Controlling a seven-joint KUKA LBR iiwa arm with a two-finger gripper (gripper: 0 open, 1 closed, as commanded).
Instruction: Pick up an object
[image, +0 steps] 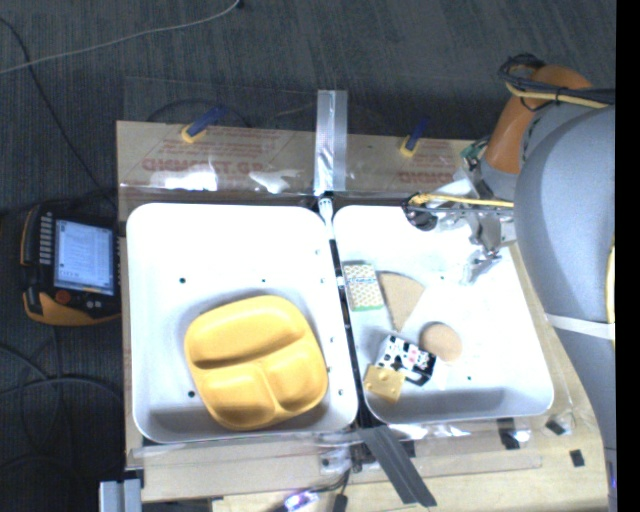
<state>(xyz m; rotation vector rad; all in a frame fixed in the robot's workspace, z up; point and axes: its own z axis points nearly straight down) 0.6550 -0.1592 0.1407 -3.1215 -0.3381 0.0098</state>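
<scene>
The right bin (500, 385) holds several small objects. A green patterned packet (360, 286) lies against its left wall, with a brown cardboard wedge (404, 297) beside it. Lower down sit a tan round piece (441, 340), a black-and-white patterned item (407, 358) and a yellow block (383, 383). My gripper (484, 256) hangs over the bin's upper right part, apart from all of these and up and to the right of the tan piece. Nothing shows held in it.
A large yellow divided tray (256, 358) fills the lower part of the left bin (160, 250). The grey arm (575, 220) covers the right bin's right edge. A handheld pendant (70, 262) lies left of the bench.
</scene>
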